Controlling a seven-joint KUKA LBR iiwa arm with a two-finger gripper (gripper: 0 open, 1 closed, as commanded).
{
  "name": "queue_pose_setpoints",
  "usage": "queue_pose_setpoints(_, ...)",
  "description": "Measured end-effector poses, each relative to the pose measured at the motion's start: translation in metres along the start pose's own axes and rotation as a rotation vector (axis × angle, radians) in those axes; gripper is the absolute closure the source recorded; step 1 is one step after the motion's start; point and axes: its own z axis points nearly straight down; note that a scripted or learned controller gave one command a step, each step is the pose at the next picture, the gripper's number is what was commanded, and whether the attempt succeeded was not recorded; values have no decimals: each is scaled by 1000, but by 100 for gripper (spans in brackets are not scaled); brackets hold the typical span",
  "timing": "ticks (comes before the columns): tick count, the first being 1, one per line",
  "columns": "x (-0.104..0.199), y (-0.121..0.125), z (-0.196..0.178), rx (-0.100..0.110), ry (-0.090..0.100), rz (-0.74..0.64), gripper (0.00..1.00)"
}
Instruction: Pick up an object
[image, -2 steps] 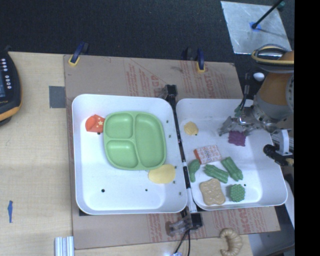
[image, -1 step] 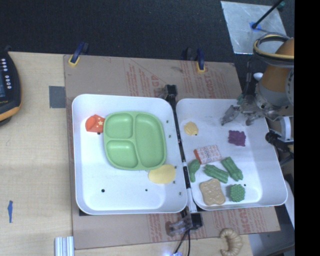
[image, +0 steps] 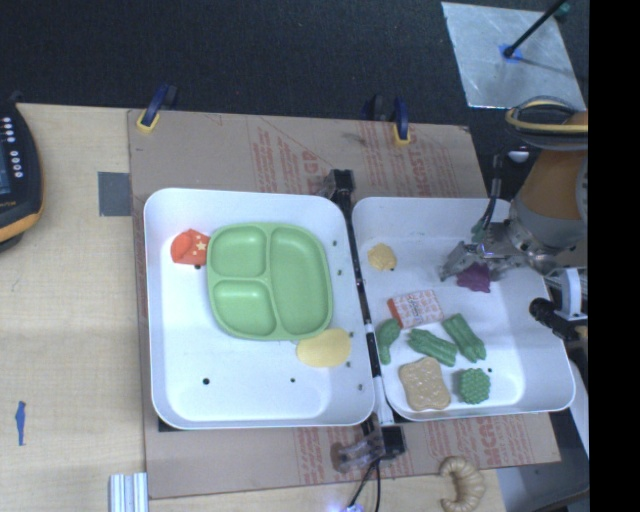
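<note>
Hand (image: 478, 262) is down in the right bin (image: 540, 398), fingers spread wide over a purple item (image: 476, 281) near the bin's far side; nothing is gripped yet. Step in hand, by my read: final approach w/ grasp pending. Next move calls for fingers to straddle the purple item, close, then lift straight up, clear of the red-white packet (image: 414, 306) and green veg (image: 447, 342) nearby.
</note>
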Motion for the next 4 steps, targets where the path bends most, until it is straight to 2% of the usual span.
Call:
queue_pose_setpoints(1, -13, 42, -122, -20, -6, -3, 0)
queue_pose_setpoints(2, -10, -10, -34, 4, 1, -1, 0)
queue_pose_setpoints(3, -10, -8, 2, -1, 0, -2, 0)
queue_pose_setpoints(4, -12, 13, -104, -17, -4, -2, 0)
